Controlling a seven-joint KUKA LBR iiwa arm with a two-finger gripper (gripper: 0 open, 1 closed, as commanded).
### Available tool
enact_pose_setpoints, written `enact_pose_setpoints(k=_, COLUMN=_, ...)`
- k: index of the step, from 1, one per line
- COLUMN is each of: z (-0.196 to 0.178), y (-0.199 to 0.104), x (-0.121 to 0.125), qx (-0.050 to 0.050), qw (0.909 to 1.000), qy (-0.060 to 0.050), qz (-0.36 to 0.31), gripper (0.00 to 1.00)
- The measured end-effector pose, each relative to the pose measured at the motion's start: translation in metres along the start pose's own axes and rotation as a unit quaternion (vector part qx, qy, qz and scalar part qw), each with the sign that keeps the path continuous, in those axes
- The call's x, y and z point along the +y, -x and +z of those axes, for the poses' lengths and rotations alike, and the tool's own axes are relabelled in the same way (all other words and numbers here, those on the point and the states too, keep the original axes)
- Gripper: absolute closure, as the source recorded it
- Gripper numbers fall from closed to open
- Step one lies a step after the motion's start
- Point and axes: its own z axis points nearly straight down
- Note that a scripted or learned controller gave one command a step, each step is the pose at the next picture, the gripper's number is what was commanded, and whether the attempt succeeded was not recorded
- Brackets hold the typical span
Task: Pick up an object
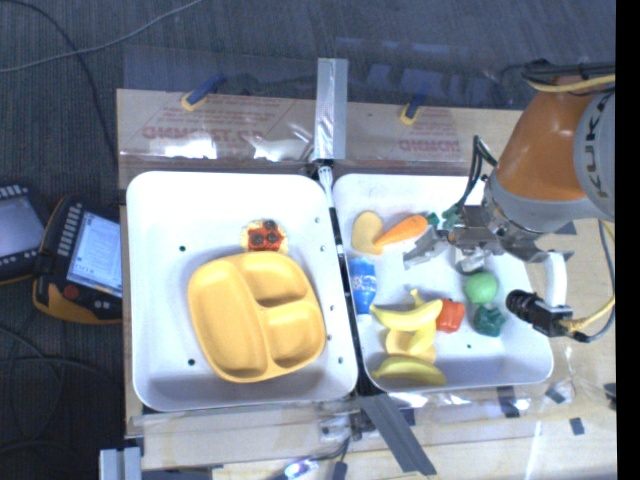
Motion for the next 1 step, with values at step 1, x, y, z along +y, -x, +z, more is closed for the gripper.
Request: enact_pose_setpoints(k=1, z=0.1164, y=0.0597, x=0.0094, qx=-0.003, qw=0.9981, qy=0.008, qz=-0.06, gripper=0.0)
